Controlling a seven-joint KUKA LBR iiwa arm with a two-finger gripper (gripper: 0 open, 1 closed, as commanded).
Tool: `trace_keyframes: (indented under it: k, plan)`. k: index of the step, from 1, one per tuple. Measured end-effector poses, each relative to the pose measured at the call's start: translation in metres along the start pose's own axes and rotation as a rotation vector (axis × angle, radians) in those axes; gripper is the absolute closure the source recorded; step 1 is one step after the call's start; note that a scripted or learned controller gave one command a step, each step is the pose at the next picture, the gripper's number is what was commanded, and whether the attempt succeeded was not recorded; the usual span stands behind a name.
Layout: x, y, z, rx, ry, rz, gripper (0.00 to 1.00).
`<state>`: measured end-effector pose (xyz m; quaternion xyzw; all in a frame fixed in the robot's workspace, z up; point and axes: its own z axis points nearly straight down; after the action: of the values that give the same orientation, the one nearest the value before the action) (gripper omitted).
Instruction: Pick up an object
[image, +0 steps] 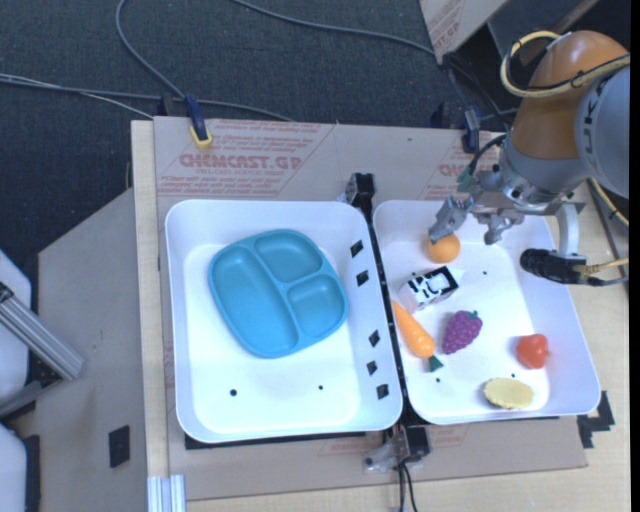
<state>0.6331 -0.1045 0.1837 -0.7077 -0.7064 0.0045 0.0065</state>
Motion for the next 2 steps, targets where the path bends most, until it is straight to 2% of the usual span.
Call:
trace_keyframes:
  k: [1, 2]
  plan:
    - [0.000, 0.003, -0.008, -0.014, -0.002, -0.002, 0.00]
    - [0.003, 0.012, 0.039, -0.009, -0.002, -0.004, 0.00]
